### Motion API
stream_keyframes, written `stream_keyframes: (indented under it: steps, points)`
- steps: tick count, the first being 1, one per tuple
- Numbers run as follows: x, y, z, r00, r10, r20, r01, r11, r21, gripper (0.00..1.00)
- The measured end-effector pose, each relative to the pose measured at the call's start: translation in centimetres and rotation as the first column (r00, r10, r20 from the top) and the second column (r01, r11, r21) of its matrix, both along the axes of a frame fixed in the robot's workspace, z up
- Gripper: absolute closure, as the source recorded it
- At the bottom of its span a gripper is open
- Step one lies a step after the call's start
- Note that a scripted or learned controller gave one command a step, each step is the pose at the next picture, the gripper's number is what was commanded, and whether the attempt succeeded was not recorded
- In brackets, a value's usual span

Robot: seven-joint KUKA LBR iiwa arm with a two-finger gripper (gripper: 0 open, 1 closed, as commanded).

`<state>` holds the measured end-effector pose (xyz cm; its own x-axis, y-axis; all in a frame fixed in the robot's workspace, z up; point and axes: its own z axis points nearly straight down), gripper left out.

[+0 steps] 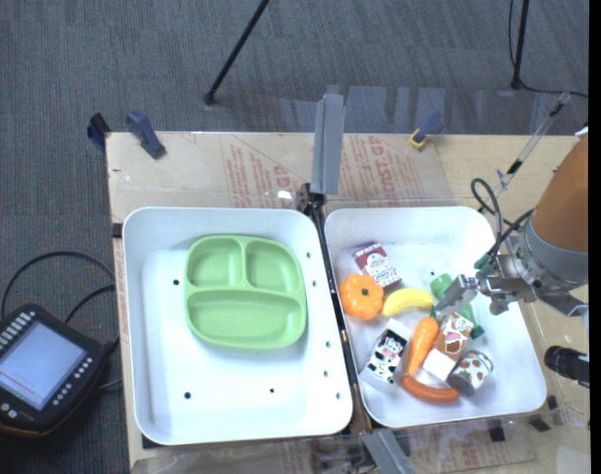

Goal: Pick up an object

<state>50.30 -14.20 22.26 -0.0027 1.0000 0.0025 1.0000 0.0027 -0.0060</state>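
Note:
My gripper (478, 297) hangs over the right side of the right bin (448, 223), open, with nothing between its fingers. Just below and left of it lie a green toy (441, 285) and a small fruit-print carton (456, 332). Around these are a yellow banana (409, 301), an orange pumpkin (361, 296), a red-and-white carton (376, 262), a carrot (419, 347), a cow-print carton (387, 355), a strawberry-print can (473, 371) and an orange sausage (428, 391).
The left bin (152, 363) holds a green divided plate (246, 290). A metal post (328, 146) rises between the bins at the back. Cables trail near the arm at the right. A teach pendant (34, 363) lies on the floor at the left.

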Motion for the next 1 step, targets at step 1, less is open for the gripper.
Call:
stream_keyframes:
  steps: [1]
  points:
    - [0.00,0.00,0.00,1.000,0.000,0.000,0.000,1.000,0.000,0.00]
